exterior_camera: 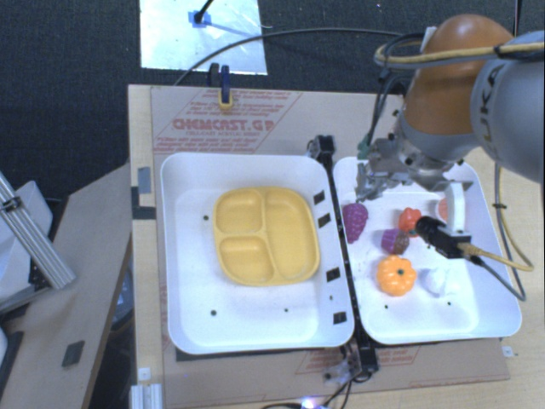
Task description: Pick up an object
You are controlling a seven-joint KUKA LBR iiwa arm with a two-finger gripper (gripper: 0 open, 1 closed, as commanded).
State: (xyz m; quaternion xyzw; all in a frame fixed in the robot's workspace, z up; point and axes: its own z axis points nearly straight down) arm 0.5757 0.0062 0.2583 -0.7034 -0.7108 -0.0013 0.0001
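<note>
From above, the hand (368, 187) hangs at the right bin's (494, 313) far left corner, just beyond the purple grapes (354, 221) — whether it is released or clenched I cannot tell. Best to come straight down on the grapes, clear of the wall — the yellow tray (264, 234) lies in the left bin.
</note>
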